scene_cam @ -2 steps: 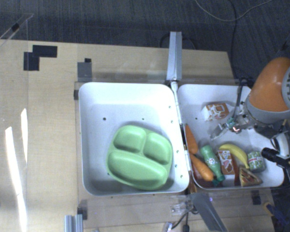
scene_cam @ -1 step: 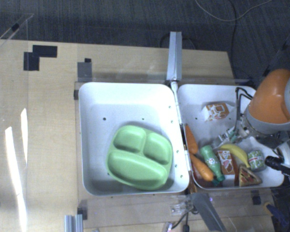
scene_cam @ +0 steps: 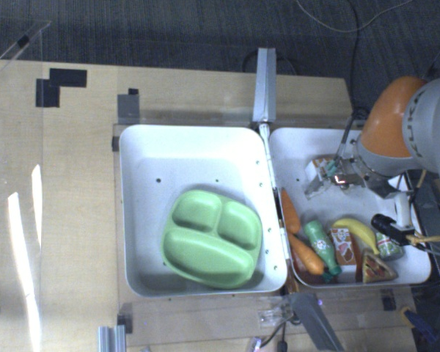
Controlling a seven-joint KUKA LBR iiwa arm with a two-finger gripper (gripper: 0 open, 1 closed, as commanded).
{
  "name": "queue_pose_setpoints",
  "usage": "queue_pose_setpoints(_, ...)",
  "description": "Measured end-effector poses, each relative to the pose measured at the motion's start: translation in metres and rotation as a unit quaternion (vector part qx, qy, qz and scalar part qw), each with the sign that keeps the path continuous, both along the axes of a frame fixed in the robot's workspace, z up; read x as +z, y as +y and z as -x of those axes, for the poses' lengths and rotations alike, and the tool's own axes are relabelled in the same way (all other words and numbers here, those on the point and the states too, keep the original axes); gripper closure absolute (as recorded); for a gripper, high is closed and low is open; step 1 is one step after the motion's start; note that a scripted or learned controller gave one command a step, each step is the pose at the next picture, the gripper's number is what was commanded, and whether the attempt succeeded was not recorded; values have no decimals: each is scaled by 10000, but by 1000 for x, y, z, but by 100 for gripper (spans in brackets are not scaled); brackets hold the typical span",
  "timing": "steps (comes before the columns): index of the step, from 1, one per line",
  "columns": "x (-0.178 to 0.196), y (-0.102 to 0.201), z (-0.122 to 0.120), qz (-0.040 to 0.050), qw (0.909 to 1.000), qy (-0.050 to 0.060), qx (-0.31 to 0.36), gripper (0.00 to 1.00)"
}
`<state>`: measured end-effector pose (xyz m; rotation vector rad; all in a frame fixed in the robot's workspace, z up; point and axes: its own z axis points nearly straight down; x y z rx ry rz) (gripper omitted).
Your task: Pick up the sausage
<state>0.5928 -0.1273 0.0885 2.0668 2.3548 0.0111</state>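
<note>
Over the right bin [scene_cam: 425, 273], the gripper [scene_cam: 324, 178] hovers with jaws apart, gripping nothing; the sausage [scene_cam: 289, 211] hugs the left wall, inviting a fumbled grasp.

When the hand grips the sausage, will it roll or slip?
The sausage looks round and smooth, so it may slip or roll. It lies against the right bin at its left wall, which probably stops rolling that way. It seems a light, stiff toy.

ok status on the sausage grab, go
Gripper over back of right bin, nothing seen in it. Sausage lying along left wall, untouched. Carrot and green bottle packed close beside it.
</note>
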Motion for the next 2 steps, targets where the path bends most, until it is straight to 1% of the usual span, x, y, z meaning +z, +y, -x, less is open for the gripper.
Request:
queue_pose_setpoints(1,0,-42,-59,-42,9999,134,-82,0)
queue_pose_setpoints(2,0,-75,-71,-83,9996,263,52,0)
